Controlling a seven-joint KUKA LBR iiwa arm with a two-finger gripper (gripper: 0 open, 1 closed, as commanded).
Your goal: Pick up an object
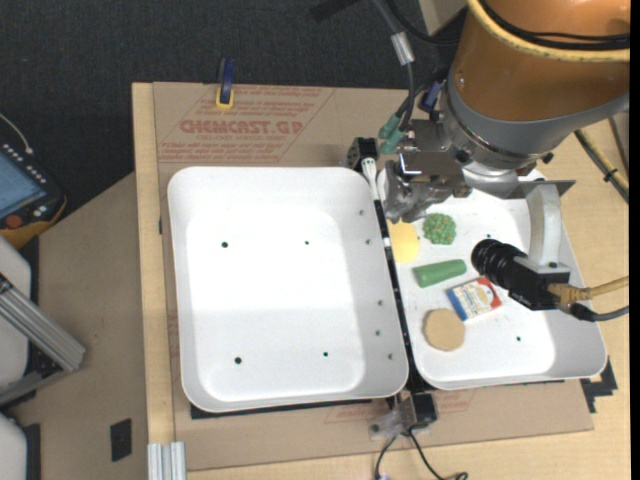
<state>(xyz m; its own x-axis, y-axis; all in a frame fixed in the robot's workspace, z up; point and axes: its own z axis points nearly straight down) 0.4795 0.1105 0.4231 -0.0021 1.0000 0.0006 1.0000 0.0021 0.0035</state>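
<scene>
White bins, gripper low over the right one

White right bin (535,353) held every item I saw: a yellow piece (403,245), a green bumpy lump (438,230), a green block (440,271), a small blue-and-red box (475,298) and a tan disc (444,330). The gripper (405,203) sat at that bin's far left corner, right above the yellow piece and just beside the bumpy lump. I couldn't tell if it was open or closed, and saw nothing in its grasp. The left bin (185,203) lay alongside, touching the right one. Both rested on brown cardboard (250,118).
</scene>
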